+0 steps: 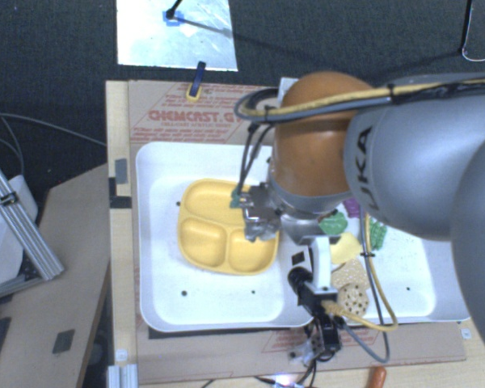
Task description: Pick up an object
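hovering gripper (257,217) over yellow tray (208,234)

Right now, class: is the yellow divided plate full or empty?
Empty where visible: the yellow divided plate shows only bare compartments. The arm covers its upper right corner; cannot tell there.

My arm (436,160) is a fat, smooth grey link, with part of its black KUKA lettering (358,153) showing. Just above the gripper (257,219), a dull metal cluster, I see the glossy orange band (315,132). Dark cables (253,128) loop beside it and a yellow cable (364,97) runs across it.
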You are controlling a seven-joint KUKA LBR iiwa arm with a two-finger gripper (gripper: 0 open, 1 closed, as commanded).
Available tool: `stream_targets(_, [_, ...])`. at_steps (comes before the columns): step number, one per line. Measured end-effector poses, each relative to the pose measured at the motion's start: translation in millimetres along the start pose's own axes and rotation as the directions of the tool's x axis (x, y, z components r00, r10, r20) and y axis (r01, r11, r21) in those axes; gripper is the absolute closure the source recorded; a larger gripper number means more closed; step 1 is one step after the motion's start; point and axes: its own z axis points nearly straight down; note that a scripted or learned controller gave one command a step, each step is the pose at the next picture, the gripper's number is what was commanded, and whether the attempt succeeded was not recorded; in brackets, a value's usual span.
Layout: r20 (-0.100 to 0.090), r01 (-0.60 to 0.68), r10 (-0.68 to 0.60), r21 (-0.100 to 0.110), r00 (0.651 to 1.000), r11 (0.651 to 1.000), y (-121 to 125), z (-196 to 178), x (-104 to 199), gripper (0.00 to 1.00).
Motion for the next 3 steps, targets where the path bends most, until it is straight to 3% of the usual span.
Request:
stream_targets(1, [-0.009,0.008,-0.008,-0.024,1.0,1.0,2,-151,-3,1.0])
stream_targets(3, [-0.006,0.016,-0.016,-0.014,1.0,1.0,2,-164,-3,1.0])
